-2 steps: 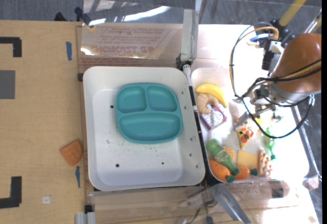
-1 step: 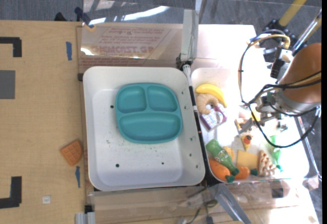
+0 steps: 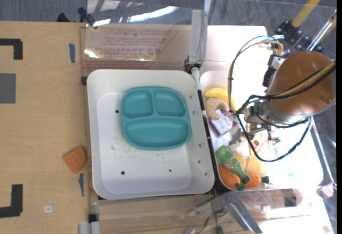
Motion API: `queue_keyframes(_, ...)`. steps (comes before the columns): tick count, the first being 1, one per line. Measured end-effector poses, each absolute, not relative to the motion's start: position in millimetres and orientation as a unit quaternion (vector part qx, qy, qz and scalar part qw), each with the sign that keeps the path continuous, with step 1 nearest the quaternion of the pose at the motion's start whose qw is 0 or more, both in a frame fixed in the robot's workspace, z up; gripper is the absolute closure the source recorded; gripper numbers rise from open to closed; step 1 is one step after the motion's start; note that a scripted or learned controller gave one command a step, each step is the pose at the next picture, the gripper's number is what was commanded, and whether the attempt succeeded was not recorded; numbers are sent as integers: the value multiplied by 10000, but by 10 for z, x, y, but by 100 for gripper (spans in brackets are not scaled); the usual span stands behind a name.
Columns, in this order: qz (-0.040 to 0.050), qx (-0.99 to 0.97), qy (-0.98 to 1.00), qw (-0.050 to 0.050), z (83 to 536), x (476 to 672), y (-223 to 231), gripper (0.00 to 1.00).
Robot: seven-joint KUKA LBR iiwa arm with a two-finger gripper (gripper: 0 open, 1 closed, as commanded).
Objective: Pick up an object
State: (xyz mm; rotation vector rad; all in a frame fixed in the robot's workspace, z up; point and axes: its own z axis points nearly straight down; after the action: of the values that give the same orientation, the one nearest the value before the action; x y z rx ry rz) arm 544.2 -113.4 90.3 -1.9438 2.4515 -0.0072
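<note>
Just left of hand [image 3: 255, 127], toys [image 3: 231, 137].

Cardboard sheet [image 3: 133, 45] at the far edge of the left bin [image 3: 101, 137]: faint reddish printed lines, seen through clear plastic; the letters are too blurred to read.
Small packet [image 3: 220, 125] in the right bin, near its left wall: a purple-and-white printed face; no word can be made out.
Green bottle [image 3: 231, 163] in the right bin: a label band is there, its print too small to tell.
Surface [image 3: 37, 121], left part: black corner marks and blue tape strips, no letters or numbers.
</note>
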Motion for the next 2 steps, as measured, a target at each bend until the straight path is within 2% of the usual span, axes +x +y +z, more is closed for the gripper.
queue_keyframes(1,-13,-6085,7935,49,881,6693,-1098,0)
queue_keyframes(2,-33,-6059,7955,107,1032,6724,-1099,100)
